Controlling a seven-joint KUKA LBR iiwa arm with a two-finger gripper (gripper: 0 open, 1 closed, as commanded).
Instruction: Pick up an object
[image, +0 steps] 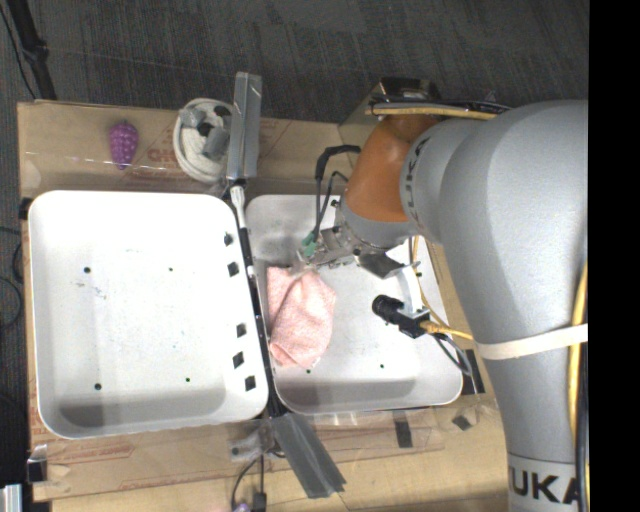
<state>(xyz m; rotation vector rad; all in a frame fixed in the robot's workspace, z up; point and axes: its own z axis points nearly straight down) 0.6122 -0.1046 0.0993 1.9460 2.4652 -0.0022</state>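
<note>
Right bin (400, 385): cloth (300, 318) inside, against its left wall, just below and left of the fingers (322, 250). Left bin (130, 410): left of the fingers, across the divider (250, 300). Desk (70, 125), behind the left bin: cord coil (203, 140), up and left of the fingers; small toy (123, 143), farther left.

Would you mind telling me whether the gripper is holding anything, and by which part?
It cannot be told. The gripper sits at the top edge of the pink cloth in the right bin.
</note>
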